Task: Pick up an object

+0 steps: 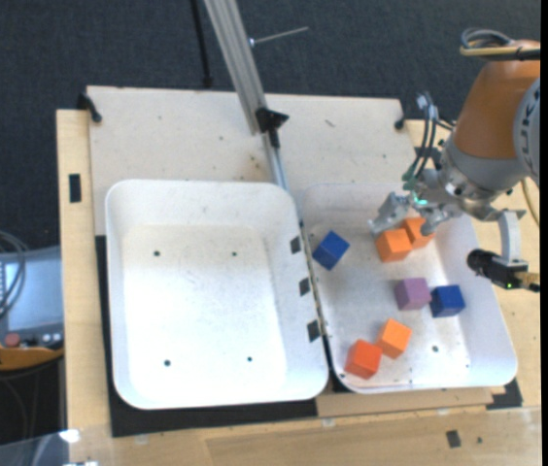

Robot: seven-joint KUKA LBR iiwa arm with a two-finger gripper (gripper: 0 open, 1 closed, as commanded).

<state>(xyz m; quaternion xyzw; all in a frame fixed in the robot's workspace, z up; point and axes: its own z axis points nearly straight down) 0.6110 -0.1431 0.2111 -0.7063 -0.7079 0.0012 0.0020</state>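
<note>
My arm comes in from the right, its orange band [496,105] above the grey wrist, and my pincer [408,223] hangs over the upper part of the right bin [483,352]. Between its two fingers sits an orange block [397,242]; one finger shows at the block's left and the other at its right, so I read the pincer as pinching that block. Whether the block is lifted off the bin floor or resting on it, I cannot tell from this slant.

The right bin holds the rest of the blocks. A blue block [330,249] lies near the bin's left wall, apart from my pincer. Below the pinched block sits a purple block [411,293], and just beside it on the right a second blue block [447,301], the two close or touching. Lower down, a small orange block [395,337] stands just beside a red-orange block [363,358], which lies near the bin's front-left corner.

The left bin [128,212] sits alongside on the bench [157,134], its right wall against the right bin's left wall. A slanted metal rail [235,51] crosses the bench's far side and ends between the two bins.
</note>
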